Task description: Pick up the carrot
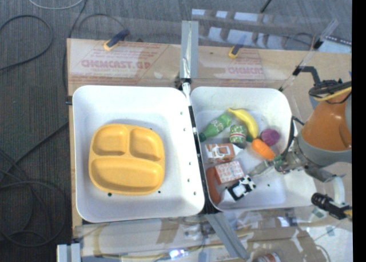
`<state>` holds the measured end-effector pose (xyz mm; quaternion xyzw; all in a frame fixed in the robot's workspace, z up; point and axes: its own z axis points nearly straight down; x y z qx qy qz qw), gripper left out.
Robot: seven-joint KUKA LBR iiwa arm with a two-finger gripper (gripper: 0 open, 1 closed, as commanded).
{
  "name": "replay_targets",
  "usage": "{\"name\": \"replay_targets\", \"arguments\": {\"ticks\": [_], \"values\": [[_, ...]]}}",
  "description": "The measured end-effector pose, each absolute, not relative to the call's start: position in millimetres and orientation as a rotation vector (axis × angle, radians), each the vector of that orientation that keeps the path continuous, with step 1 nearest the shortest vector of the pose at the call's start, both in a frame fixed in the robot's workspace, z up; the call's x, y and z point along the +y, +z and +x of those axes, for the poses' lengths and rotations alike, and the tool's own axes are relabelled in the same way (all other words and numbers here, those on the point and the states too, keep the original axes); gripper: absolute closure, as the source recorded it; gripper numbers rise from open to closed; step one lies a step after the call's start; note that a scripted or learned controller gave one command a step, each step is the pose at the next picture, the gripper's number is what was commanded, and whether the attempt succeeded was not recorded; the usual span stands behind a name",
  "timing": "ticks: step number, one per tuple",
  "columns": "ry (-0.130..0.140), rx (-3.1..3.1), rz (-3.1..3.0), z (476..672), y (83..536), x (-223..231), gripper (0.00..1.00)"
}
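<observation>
1. The carrot (263,149) is lying in the right bin (284,102), toward its right-hand side, just below a purple item (270,137) and to the right of a small green-and-white can (238,134).
2. Its long axis is running at a slant, from upper left down to lower right, with the rounded orange body showing clearly against the white floor.
3. The arm (325,132) is reaching in from the right edge, its orange band hanging over the bin's right wall.
4. The gripper (273,165) is sitting low inside the bin, just below and a little to the right of the carrot, near it but with nothing visibly caught between its parts; whether it is spread or pressed together cannot be told at this resolution.
5. The carrot is therefore lying up and slightly left of the gripper, so the coming move is likely calling for a short shift that way, with the jaws turned across the carrot's slanted length.
6. The purple item is crowding the carrot's upper end, so closing there is risking a pinch on the wrong thing.
7. The left bin (80,198) is holding a yellow divided tray (127,158), well apart from the work.
</observation>
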<state>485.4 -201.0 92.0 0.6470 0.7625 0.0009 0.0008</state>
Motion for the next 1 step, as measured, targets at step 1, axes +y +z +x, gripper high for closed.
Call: {"name": "replay_targets", "arguments": {"ticks": [1], "values": [[0.005,2.273,2.143,487.9,90.2,-177.3,0.0]]}}
